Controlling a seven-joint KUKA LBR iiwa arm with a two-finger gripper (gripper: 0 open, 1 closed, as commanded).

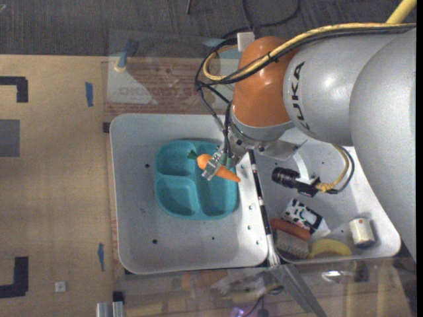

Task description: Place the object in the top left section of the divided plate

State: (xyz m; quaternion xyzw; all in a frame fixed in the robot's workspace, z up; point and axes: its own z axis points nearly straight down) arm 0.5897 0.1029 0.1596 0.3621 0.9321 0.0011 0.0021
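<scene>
The big grey KUKA arm with its orange band (264,84) reached in from three o'clock and covered much of the upper right of the scene. Below it lay the two shallow white bins: the left bin (132,230) toward nine o'clock and the right bin (380,236) toward four o'clock, touching along their shared wall. In the middle of the left bin sat the teal plastic divided plate (175,200), three sections visible. The metal two-finger gripper (213,168) hung over the plate's upper right section, at about one o'clock on the plate, its fingers closed on the small orange toy carrot with a green top (228,174), which lay slanted across that section's right rim. In the right bin, near five o'clock, lay a yellow banana (329,247), a white cylinder (361,231), and a black-and-white box (305,214).
</scene>
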